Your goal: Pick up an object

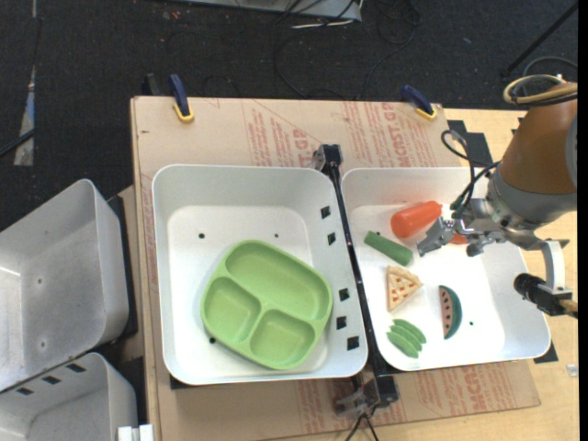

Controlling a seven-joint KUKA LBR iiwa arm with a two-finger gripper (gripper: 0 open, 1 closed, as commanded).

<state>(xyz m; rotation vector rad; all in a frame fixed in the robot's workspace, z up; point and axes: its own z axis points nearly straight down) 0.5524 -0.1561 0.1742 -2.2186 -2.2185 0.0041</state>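
In the right bin lie an orange toy carrot, a green stick-shaped piece, a pizza slice, a watermelon slice and a green pea pod. My gripper hangs low over the bin's upper middle. It is just right of the carrot's end and above the pizza and watermelon slices. I see nothing clearly held in it. The arm's orange band and grey wrist cover the bin's upper right corner.
The left bin holds a light green divided plate. A black divider runs between the bins. Clamps hold the cardboard bench top. Grey tubs stand off the bench at left.
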